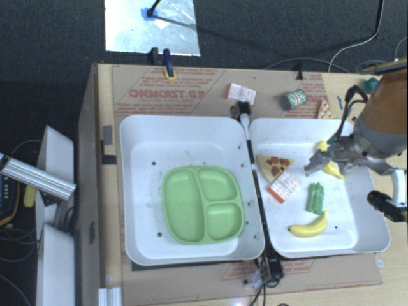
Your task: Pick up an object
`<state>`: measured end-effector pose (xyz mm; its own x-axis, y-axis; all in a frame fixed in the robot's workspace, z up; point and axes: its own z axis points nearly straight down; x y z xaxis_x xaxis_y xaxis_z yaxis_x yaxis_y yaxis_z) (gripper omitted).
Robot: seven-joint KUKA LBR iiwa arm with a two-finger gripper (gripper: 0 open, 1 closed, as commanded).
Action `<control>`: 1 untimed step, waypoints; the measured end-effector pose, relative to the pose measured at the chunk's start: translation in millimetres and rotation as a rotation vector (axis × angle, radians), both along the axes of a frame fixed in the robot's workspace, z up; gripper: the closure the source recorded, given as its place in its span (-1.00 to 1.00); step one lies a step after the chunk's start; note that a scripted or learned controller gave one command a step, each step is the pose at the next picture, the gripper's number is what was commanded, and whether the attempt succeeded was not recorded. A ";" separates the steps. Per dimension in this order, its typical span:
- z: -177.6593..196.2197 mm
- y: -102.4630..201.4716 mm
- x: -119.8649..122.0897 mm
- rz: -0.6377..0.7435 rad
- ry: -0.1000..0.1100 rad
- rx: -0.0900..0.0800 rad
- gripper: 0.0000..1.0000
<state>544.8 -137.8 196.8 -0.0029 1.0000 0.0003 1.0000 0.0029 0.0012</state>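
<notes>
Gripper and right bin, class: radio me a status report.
Gripper low over the right bin, fingers' state unclear. Yellow piece right beside it, not seen held. Banana, green item, pizza slice, small packet lie loose nearby.

Prob. robot lab: 2 bins [191,129] on cardboard-topped bench [191,88], loose cables [357,43].
</notes>
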 end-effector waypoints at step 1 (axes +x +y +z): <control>-69.9 -21.5 -4.0 -0.002 0.002 0.000 -1.00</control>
<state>540.9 -159.4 126.9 -0.0007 1.0000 0.0000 1.0000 0.0007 -0.0007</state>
